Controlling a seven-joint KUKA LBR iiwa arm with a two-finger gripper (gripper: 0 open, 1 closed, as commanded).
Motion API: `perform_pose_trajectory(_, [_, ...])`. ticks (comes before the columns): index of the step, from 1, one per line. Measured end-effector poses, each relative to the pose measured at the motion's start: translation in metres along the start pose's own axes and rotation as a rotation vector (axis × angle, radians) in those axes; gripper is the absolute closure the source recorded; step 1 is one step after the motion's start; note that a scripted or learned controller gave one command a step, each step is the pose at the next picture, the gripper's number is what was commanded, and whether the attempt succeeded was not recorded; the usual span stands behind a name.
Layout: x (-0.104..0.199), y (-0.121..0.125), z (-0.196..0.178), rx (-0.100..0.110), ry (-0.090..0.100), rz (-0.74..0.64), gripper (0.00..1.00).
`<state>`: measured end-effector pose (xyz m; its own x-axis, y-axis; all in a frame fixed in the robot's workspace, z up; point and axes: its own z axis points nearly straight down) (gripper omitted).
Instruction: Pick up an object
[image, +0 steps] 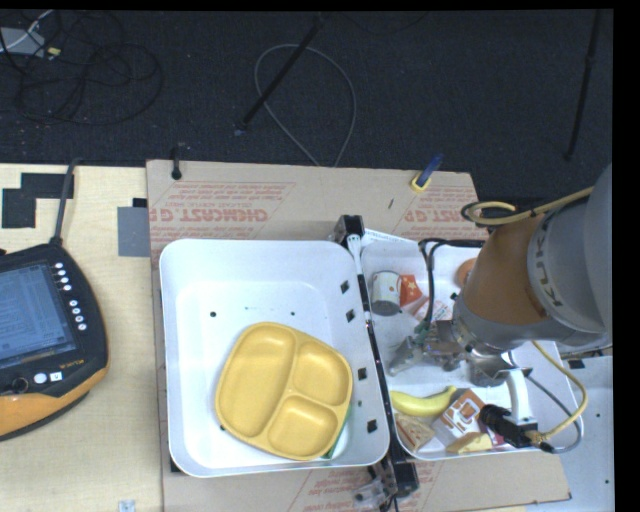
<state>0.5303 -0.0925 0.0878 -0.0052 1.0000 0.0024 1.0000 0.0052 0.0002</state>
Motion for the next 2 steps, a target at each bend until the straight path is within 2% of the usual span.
perform_pose_trajectory(1, [-0.024, 0.063, 0.000, -0.002, -0.004, 0.002, 0.00])
perform_pose_trajectory(2, [-0.013, 0.109, 0.001, 0.028, 0.001, 0.009, 0.00])
